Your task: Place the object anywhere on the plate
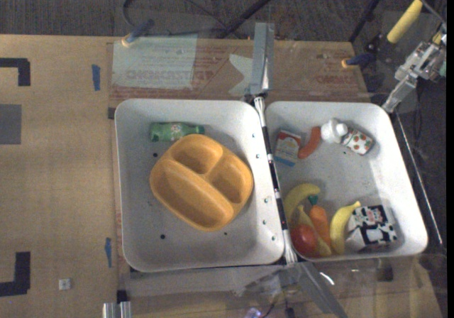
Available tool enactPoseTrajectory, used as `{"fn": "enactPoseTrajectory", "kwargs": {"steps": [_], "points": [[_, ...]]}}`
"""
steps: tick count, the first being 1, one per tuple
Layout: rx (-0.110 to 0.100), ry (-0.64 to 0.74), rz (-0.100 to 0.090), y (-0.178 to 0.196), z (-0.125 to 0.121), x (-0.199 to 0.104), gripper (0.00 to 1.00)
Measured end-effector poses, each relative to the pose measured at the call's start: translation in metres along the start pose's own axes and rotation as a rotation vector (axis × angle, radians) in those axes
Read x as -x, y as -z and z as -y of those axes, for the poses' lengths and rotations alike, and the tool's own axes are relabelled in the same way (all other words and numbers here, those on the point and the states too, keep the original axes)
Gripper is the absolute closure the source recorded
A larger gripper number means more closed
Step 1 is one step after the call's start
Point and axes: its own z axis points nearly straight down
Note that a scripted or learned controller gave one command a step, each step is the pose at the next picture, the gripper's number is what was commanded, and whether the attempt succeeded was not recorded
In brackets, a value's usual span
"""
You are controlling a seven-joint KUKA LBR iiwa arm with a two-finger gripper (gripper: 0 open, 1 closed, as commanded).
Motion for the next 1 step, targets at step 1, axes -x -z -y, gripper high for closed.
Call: {"fn": "enactPoseTrajectory", "kwargs": {"steps": [1], "points": [[0.000, 0.000, 0.000, 0.0000, 0.0000, 0.0000, 0.00]]}}
